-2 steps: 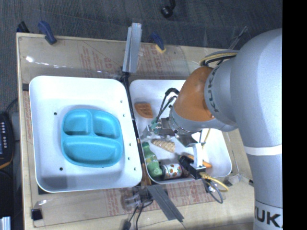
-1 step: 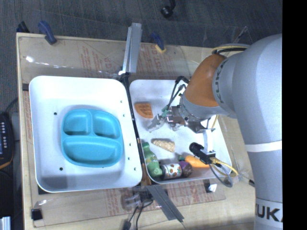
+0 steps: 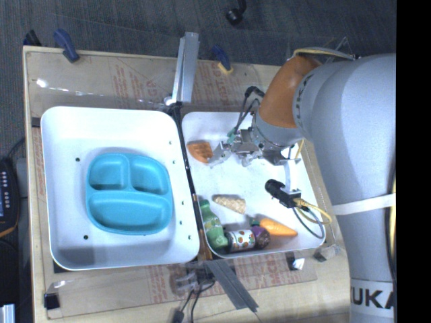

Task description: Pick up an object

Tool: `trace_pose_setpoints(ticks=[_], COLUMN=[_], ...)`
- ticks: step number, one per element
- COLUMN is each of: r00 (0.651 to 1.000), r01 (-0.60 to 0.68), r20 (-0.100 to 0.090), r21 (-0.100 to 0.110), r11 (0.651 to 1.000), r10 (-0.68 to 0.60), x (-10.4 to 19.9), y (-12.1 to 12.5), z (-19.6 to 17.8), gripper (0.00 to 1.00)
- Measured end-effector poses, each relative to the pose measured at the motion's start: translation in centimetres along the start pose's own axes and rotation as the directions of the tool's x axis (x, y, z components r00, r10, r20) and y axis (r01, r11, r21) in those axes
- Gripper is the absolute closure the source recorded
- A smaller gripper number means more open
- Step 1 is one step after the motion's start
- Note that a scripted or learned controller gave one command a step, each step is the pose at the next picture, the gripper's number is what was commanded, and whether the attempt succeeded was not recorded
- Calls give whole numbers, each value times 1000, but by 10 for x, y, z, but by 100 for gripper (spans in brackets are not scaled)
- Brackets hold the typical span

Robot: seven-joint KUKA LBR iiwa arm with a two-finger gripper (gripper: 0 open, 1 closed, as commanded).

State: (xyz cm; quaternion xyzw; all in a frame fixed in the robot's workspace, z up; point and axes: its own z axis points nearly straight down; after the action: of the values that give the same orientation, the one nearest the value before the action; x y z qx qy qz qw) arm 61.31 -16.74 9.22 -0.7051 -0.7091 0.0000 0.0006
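My gripper [image 3: 229,148] hangs low over the back part of the right bin [image 3: 306,173]. Just to its left lies an orange-brown bread-like piece [image 3: 199,151], close to the gripper tip; I cannot tell whether they touch. Nothing shows held in the gripper. Nearer the front of the same bin lie a pale corn-like cob [image 3: 229,202], an orange carrot [image 3: 277,229], a dark bottle with a red label [image 3: 242,239] and a green item [image 3: 213,228].
The left bin [image 3: 60,133] holds a blue divided tray [image 3: 128,192]. A raised divider [image 3: 183,173] separates the two bins. The grey arm with its orange band [image 3: 286,93] covers the right bin's right side. Blue clamps [image 3: 66,44] sit at the bench's back edge.
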Motion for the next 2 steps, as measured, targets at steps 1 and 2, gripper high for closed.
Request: trace_pose_setpoints(ticks=[1, 2], r00=[1000, 1000], r01=[2, 3], r20=[0, 4], r21=[3, -10], r11=[1000, 1000], r10=[-2, -3], x=[14, 9], y=[-67, -131], z=[1, -2], gripper=[0, 0])
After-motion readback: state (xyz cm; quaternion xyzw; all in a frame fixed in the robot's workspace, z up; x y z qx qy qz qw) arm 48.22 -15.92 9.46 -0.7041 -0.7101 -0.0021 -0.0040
